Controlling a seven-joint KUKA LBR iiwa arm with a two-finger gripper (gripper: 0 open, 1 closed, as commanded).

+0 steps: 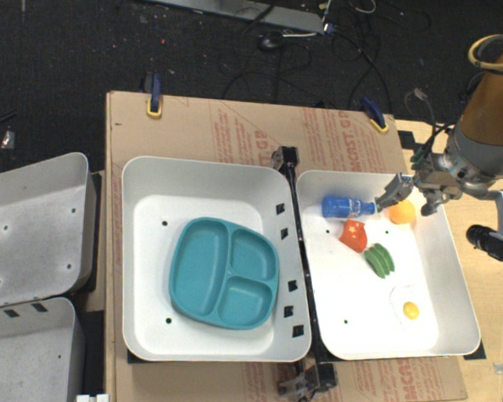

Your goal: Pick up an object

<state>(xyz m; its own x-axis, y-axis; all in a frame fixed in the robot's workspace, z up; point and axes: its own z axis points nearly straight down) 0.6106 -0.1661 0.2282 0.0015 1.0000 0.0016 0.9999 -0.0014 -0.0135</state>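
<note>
Up at about two o'clock in the camera view, the gripper hangs over the far corner of the right bin, its two fingers spread apart with nothing between them. One finger sits just beside the cap end of the blue bottle, which lies on its side near the bin's twelve o'clock edge; the other finger is just past the orange ball, which lies directly below the gripper in the picture. Whether either finger touches these things cannot be told. Toward the bin's centre lies a red piece, near the bottle, and at its four o'clock a green vegetable lies close by. Farther toward five o'clock rests a white fried egg with a yellow yolk, well apart from the rest. The left bin holds a teal divided tray, lying flat.
</note>
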